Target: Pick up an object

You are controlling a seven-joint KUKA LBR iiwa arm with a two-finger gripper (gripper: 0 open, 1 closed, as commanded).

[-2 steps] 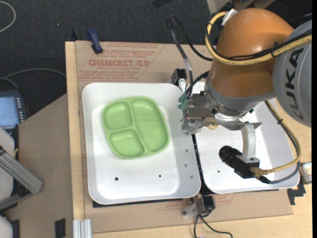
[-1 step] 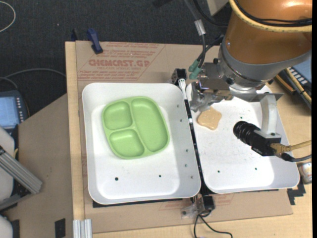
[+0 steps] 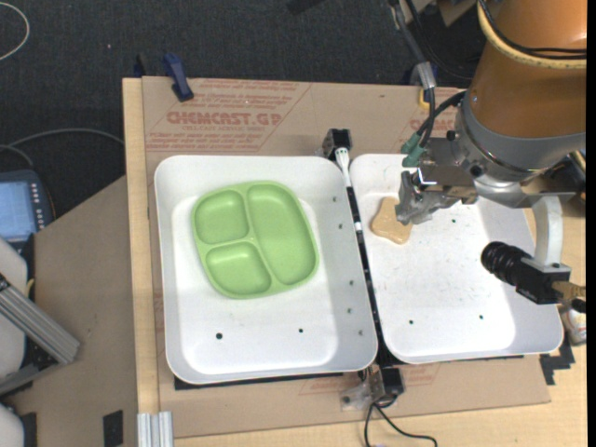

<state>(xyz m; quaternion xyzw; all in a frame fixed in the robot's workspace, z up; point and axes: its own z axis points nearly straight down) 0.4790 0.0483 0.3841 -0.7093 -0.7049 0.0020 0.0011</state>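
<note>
A small tan, flat object (image 3: 390,225) lies in the right bin (image 3: 447,333) near its left wall. My gripper (image 3: 413,210) hangs directly over the object's right edge, low and touching or nearly touching it. The grey wrist and orange band fill the upper right. A green three-compartment plate (image 3: 254,239) rests in the left bin (image 3: 261,343), with nothing on it.
A black divider strip (image 3: 358,240) with a clamp at its top runs between the two bins. Cardboard (image 3: 223,110) lies under both bins, with a blue clip at its far left corner. The right bin's floor carries dark specks.
</note>
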